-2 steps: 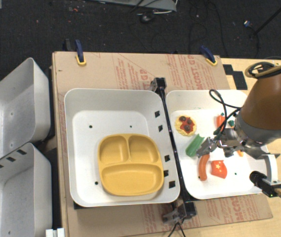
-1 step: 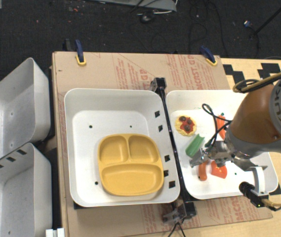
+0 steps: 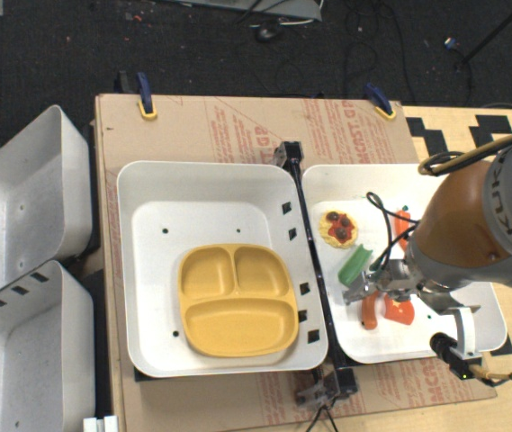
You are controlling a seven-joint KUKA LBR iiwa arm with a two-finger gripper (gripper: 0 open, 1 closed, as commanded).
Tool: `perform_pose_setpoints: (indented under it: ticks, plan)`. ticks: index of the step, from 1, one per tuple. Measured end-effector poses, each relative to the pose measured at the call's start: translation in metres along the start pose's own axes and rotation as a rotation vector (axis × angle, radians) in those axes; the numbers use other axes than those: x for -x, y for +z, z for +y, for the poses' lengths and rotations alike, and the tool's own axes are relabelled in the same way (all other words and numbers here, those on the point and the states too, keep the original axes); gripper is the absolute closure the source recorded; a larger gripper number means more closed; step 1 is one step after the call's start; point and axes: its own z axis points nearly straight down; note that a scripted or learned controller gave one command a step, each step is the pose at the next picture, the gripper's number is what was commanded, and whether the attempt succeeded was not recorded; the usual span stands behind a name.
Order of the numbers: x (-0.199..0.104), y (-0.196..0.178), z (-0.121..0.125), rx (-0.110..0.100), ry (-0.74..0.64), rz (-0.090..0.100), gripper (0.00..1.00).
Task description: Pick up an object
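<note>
While the arm point(image 3: 471, 232) reaches into the right bin point(image 3: 489, 336), its gripper point(image 3: 380, 286) hangs over the toys — green piece point(image 3: 355, 263), orange carrot point(image 3: 369, 311), red piece point(image 3: 399, 310) — grip state unreadable.

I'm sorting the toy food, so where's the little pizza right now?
The pizza lies in the right bin, near its upper left corner, just above the green piece and left of the arm.

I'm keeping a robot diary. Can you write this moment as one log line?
arm: grey-and-orange robot arm over right white bin | beneath: small orange-red toy pieces, green toy piece | left bin: yellow divided plastic tray
</note>
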Motion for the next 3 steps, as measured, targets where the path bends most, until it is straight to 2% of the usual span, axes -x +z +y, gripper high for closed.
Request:
perform_pose_setpoints:
  ticks: [1,2,3]
  plan:
    - [0.0,-0.012,0.002,0.008,0.001,-0.002,1.0]
    - [0.004,-0.055,0.004,-0.01,-0.006,0.007,1.0]
    - [0.004,-0.107,0.006,-0.008,-0.007,0.007,1.0]
